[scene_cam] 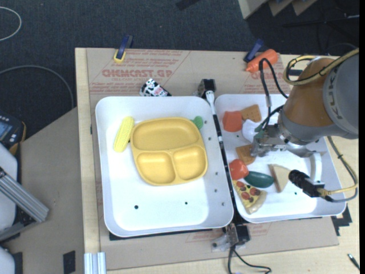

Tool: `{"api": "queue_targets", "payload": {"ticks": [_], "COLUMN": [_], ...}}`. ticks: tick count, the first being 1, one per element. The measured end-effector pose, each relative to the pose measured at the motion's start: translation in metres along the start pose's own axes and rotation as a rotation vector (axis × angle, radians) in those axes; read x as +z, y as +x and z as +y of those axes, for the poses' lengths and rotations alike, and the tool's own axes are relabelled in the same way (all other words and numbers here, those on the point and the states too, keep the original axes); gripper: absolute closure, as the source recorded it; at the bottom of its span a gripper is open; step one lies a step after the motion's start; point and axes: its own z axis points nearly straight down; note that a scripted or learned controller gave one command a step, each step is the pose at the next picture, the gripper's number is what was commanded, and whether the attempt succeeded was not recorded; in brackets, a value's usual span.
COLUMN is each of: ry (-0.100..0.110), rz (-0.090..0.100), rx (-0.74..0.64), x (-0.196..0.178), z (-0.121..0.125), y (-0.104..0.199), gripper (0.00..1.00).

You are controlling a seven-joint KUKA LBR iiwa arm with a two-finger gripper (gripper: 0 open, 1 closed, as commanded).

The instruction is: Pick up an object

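1. Camera view puts my end effector [258,144] low in the right bin [336,210], where the toy food lies, so I reach there.
2. Whether it is spread or pinching anything, I cannot tell; my wrist covers it.
3. Candidates sit close: a tan cracker piece [245,153] just beside it, a red piece [232,120] further up, a pizza slice [250,194] and a dark green piece [260,179] toward the near wall.
4. The left bin [108,170] carries a yellow divided tray [168,150] with a corn cob [123,133] alongside, well apart from my reach.
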Motion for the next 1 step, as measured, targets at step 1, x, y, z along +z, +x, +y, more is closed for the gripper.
{"api": "queue_targets", "payload": {"ticks": [1], "ry": [0.008], "rz": [-0.004], "rx": [-0.001], "x": [-0.0461], "z": [-0.0053], "y": [-0.0006], "gripper": [1.0]}}
